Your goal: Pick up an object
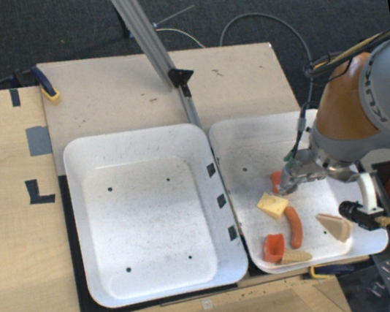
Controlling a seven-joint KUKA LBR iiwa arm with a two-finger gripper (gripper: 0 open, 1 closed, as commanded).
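In the right bin [252,142] lie a yellow block [272,205], a red-orange sausage [294,226], an orange-red cup-like piece [272,247], a tan wedge [296,255] at the front rim and a beige wedge [334,225] at the right. My gripper [286,182] is low in this bin, just above and right of the yellow block. A small red thing [276,178] shows right at its tip, partly hidden by it.
The left bin [145,212] stands beside the right one, joined by black clips. A slanted metal rod [150,40] rises behind the bins. Cables loop at the back right. The arm's grey and orange body [354,110] covers the right bin's far right side.
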